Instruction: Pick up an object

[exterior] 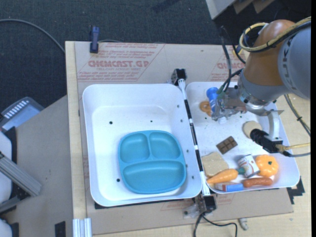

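The thing closest to being picked was a small blue object [212,95] that lay near the far edge of the right bin [291,174], close to the divider between the two bins. Just beside it, toward the divider, lay a small orange piece [205,106]. The gripper [223,111] stood low over this spot, and its metal parts covered part of the blue object. Whether its fingers were open or closed I could not tell, because the wrist and cables hid them, and nothing was visibly held between them.

To do this step well, the fingers should, in my judgement, come down on both sides of the blue object only, leaving the orange piece outside, and close before any lift. The wall of the bin was near, so the descent had to be straight, without pushing the object against the wall.

Further toward the near edge of the same bin lay a brown chocolate piece [227,144], a slice of bread [214,163], a carrot [223,176], a small can [248,165] and an orange pepper [267,166]. These were well apart from the gripper. The left bin [98,102] carried a blue divided plate [151,161].
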